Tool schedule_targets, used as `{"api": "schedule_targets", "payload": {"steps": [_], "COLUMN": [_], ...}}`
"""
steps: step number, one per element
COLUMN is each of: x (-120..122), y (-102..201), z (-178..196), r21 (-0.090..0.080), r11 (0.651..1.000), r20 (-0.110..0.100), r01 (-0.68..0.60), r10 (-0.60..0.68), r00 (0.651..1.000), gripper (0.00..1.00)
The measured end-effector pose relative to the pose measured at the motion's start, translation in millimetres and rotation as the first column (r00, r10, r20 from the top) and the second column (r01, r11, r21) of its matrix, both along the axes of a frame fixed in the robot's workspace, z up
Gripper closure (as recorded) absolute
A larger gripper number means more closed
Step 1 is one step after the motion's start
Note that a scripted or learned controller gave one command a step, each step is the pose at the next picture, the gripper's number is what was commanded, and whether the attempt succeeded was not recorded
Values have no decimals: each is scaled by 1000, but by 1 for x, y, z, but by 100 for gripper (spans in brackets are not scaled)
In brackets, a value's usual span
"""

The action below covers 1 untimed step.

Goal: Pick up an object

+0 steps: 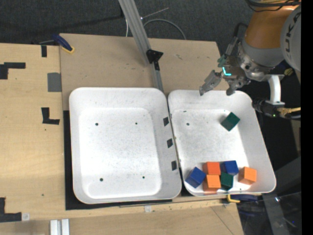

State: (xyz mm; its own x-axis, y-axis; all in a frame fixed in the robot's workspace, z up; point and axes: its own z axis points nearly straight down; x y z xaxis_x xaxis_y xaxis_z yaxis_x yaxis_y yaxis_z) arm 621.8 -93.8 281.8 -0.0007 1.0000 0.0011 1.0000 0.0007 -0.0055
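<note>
My gripper (215, 87) hangs open over the far rim of the right bin (254, 131), its two fingers spread wide with nothing between them. A dark green block (230, 121) lies alone in the right bin, a little below and to the right of the gripper. Along that bin's near edge sits a cluster of blocks: a blue one (195, 176), two orange ones (212, 175), a second blue one (230, 167), a small dark green one (226, 180) and a further orange one (248, 175).
The left bin (78, 131) stands beside the right one, sharing a raised middle rim. A slanted metal pole (139, 28) rises behind the bins. A black cable connector (266, 106) sticks out by the right bin's far right rim.
</note>
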Motion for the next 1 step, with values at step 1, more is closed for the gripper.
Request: {"api": "schedule_targets", "payload": {"steps": [1], "x": [1], "y": [0], "z": [2], "r21": [-1], "r11": [1000], "r20": [4], "r01": [-1], "r10": [1], "r00": [1000], "gripper": [0]}}
